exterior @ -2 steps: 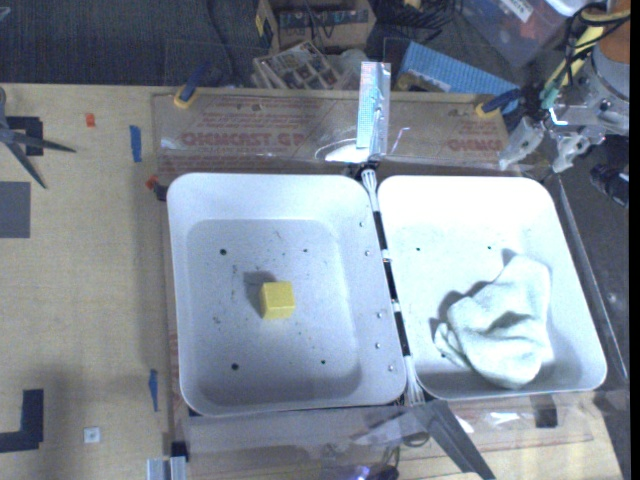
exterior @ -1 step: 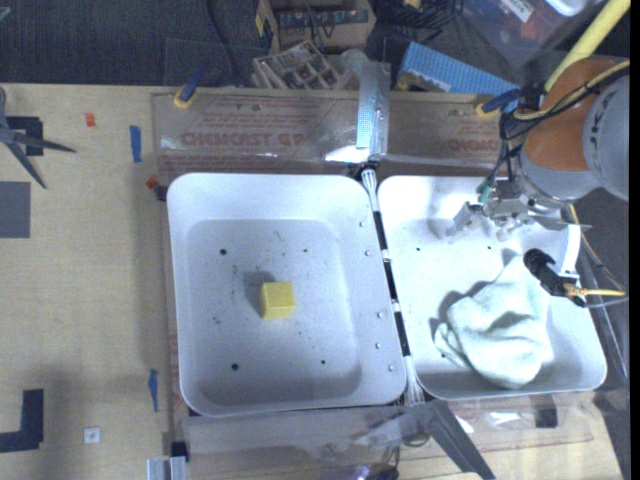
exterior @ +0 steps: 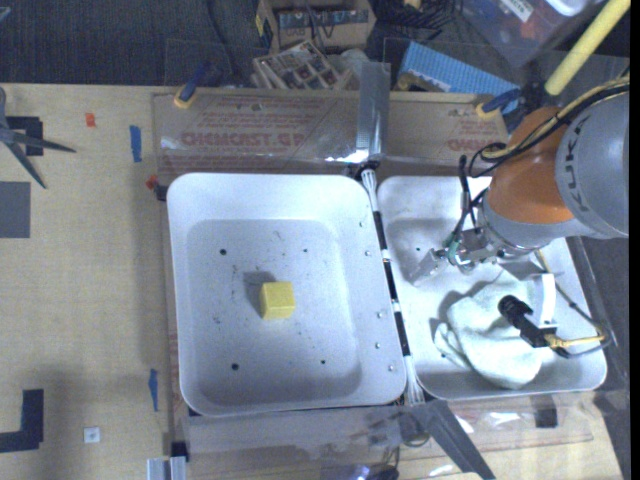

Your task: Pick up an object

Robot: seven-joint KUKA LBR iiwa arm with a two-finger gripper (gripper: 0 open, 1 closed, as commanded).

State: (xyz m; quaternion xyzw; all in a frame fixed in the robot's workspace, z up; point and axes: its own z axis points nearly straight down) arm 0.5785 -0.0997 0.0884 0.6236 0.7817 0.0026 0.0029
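The arm (exterior: 560, 168) hangs over the right bin (exterior: 580, 373), and its fingers (exterior: 430, 265) sit low above that bin's floor — whether spread or closed, I cannot tell. A yellow block (exterior: 278, 300) lies in the left bin (exterior: 200, 208), well apart from the fingers, across the divide. A white cloth (exterior: 490, 338) lies just beside them.

Readable text is scarce. The arm's grey housing (exterior: 597, 158), right of the orange band, carries dark letters running vertically, "KUK" legible, the rest cut off by the frame edge. A clear plastic sheet (exterior: 262, 133) behind the left bin has faint reddish print, mirrored/reversed, approx. "CHEMCAST"; can't confirm it. Blue box (exterior: 450, 71) at top, w/ white label: print too small to read. No nos. or signs legible elsewhere.
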